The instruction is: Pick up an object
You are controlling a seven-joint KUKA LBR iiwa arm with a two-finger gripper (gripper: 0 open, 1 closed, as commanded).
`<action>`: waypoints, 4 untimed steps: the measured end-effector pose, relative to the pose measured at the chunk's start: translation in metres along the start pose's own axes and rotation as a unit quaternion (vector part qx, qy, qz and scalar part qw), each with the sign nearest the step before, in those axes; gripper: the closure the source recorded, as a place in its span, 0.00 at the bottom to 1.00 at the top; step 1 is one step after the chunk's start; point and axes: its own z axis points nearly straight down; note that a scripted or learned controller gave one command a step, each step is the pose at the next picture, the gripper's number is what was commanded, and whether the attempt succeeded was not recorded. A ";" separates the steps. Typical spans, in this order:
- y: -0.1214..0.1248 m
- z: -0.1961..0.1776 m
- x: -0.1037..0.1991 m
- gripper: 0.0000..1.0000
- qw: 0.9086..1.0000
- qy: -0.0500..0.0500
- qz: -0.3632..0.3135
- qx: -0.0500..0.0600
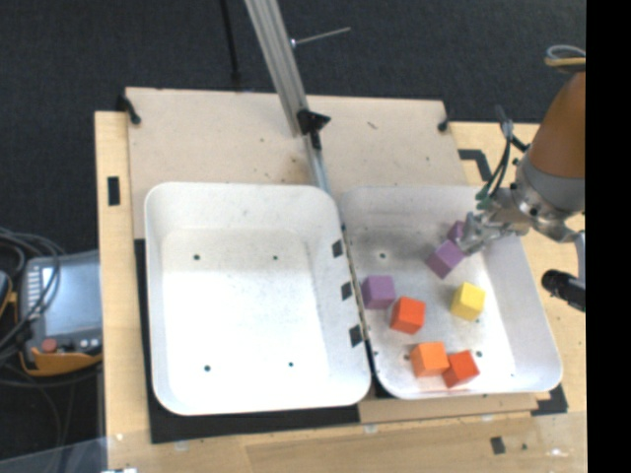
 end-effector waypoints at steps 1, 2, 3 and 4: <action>-0.004 -0.009 0.059 1.00 1.000 0.001 -0.002 0.000; 0.001 -0.023 0.117 1.00 1.000 0.001 -0.002 0.000; 0.005 -0.016 0.164 1.00 1.000 0.001 -0.001 0.002; 0.015 -0.013 0.218 1.00 1.000 0.001 -0.002 0.001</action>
